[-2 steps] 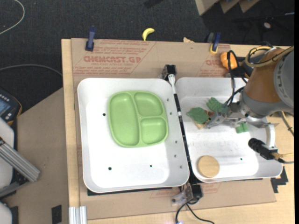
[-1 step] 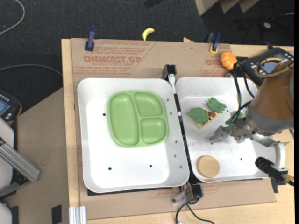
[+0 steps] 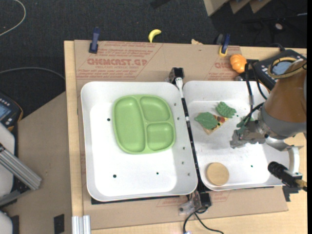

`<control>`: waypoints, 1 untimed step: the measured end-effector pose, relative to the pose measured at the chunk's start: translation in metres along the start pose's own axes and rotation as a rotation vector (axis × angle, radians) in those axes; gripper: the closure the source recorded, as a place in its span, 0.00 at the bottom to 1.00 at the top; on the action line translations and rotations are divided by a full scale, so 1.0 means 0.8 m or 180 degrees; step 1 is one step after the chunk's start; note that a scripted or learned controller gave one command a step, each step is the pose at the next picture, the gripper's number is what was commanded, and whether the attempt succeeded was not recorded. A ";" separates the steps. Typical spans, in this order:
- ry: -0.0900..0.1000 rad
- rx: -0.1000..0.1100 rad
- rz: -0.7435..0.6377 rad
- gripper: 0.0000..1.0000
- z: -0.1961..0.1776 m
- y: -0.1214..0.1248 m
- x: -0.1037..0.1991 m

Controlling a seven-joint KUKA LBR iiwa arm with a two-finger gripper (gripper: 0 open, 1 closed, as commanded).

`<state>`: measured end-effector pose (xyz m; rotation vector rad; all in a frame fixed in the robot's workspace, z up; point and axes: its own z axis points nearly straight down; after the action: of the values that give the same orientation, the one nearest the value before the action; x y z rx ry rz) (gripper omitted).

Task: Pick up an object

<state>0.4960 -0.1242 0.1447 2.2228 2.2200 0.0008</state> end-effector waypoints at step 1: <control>-0.0003 -0.0036 -0.0027 1.00 -0.094 0.061 0.049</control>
<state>0.5447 -0.0850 0.2196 2.2074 2.2231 0.0125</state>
